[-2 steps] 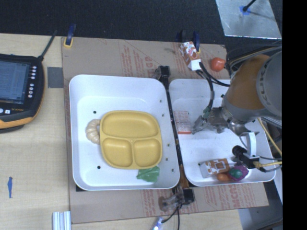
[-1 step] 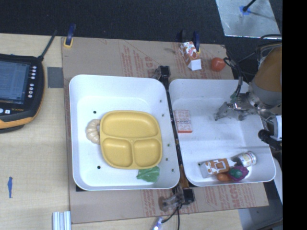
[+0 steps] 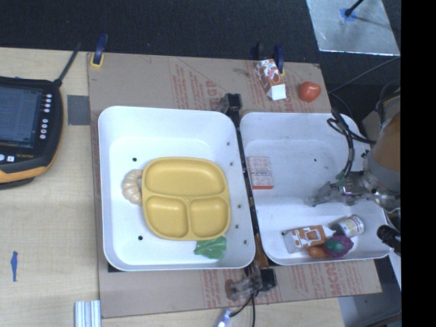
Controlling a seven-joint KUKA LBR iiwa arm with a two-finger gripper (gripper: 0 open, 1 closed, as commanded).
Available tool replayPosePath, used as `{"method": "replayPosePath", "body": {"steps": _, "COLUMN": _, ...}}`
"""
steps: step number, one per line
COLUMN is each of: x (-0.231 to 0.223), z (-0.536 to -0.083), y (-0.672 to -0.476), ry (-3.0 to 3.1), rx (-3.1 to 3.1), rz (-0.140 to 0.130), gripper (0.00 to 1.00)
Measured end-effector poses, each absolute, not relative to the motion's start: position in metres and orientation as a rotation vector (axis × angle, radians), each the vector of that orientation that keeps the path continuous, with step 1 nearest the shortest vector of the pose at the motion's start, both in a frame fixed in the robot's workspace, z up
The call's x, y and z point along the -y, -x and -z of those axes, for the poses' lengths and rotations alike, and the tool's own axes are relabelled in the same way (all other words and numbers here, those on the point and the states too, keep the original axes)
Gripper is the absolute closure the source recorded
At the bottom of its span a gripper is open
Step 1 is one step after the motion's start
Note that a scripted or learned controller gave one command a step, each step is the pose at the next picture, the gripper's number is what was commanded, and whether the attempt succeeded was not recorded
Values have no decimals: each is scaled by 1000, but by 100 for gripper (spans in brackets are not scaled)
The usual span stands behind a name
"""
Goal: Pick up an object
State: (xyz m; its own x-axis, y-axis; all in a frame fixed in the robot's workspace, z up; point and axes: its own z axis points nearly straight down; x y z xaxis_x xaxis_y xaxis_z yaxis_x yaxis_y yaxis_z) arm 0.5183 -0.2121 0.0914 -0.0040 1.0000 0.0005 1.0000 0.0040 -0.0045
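My gripper [image 3: 325,194] reaches in from the right and hangs low over the middle of the right bin [image 3: 293,142]. Nothing shows in its grasp. Just below it, along the bin's front wall, lie a small orange-and-white carton [image 3: 304,238], an orange piece [image 3: 317,251], a purple item [image 3: 337,246] and a small pale bottle [image 3: 350,225]. In the left bin [image 3: 122,131] sits a yellow divided tray [image 3: 185,197]. A tan bread-like piece [image 3: 131,186] rests at the tray's left edge, and a green item [image 3: 210,248] lies at its front.
A red-and-white label [image 3: 259,172] lies by the right bin's left wall. Behind the bins, on the cardboard, stand a small carton [image 3: 270,79] and a red tomato-like ball [image 3: 309,91]. An orange-edged control pendant [image 3: 24,129] lies on the bench at far left.
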Motion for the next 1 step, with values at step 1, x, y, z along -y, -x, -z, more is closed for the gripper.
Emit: {"method": "replayPosePath", "body": {"steps": 1, "x": 213, "z": -102, "y": -518, "ry": 2210, "rx": 2227, "rz": -7, "gripper": 100}}
